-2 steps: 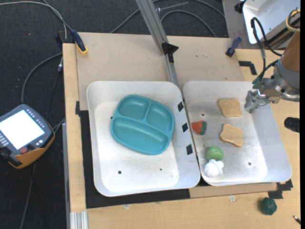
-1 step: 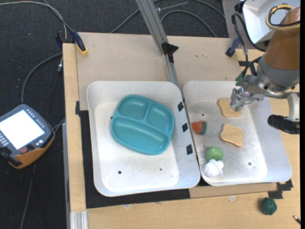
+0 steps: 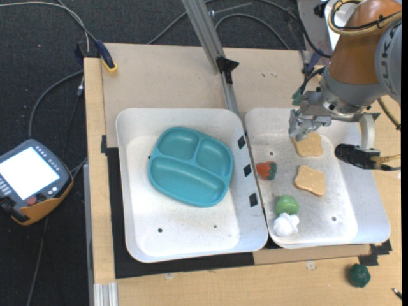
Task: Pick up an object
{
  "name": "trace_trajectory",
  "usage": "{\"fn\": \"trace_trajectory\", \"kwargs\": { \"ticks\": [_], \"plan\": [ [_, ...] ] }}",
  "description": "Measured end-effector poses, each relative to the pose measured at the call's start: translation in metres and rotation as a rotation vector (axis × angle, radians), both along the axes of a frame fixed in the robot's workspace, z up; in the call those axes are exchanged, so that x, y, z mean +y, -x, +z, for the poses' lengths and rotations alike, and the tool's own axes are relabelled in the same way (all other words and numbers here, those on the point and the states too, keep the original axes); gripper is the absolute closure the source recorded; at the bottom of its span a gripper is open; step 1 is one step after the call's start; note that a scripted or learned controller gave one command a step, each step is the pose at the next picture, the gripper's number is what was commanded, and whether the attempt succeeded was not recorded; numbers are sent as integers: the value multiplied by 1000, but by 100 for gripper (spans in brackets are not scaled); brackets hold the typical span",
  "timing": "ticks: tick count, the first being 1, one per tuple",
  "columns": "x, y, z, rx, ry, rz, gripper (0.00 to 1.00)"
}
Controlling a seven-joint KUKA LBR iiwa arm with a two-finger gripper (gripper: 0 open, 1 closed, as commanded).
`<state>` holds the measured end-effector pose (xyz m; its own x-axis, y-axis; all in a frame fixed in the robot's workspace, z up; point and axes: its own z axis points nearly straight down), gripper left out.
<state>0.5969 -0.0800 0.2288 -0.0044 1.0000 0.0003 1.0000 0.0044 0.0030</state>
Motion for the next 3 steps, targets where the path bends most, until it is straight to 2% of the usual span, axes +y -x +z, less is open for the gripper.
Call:
{"fn": "trace_trajectory", "kwargs": {
  "ticks": [2, 3],
  "plan": [
    [96, -13, -9, 1, -1, 1, 100],
    [154, -30, -14, 1, -1, 2, 100]
  ]
}}
